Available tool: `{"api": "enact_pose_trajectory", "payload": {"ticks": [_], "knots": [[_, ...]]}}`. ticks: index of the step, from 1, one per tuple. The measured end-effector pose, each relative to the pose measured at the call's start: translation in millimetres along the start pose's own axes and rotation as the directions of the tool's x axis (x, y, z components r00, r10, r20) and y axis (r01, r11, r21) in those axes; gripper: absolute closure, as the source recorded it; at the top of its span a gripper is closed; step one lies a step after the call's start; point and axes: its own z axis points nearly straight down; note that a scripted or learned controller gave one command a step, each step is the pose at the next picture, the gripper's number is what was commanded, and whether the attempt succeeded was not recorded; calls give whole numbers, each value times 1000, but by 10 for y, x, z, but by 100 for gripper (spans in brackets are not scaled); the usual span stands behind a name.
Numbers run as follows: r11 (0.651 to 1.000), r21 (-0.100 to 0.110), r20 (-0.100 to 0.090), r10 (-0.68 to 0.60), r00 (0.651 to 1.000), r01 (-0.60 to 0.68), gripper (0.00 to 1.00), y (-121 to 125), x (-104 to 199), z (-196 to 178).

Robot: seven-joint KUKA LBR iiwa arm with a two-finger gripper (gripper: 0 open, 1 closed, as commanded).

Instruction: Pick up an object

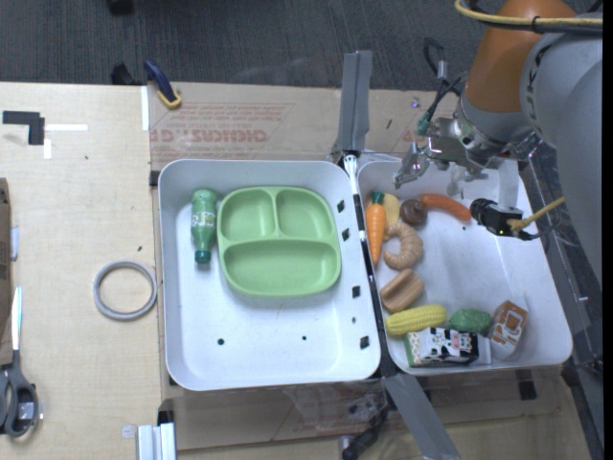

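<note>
Reaching in from 3 o'clock, the arm is seen over the right bin, with the gripper poised at that bin's 11 o'clock corner. Whether it is apart or together cannot be told. No object is seen in it. A carrot, a sausage, a hot dog, corn and a carton are spread through the bin. A green plate and bottle are held in the left bin.
</note>
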Motion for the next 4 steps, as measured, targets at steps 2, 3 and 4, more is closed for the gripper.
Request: {"api": "enact_pose_trajectory", "payload": {"ticks": [2, 3, 4], "knots": [[950, -2, 0, -313, 950, 313, 100, -228, -323, 840], [961, 0, -1, -275, 961, 275, 100, -826, -897, 182], [961, 0, -2, -275, 961, 275, 0, -826, -895, 182]]}}
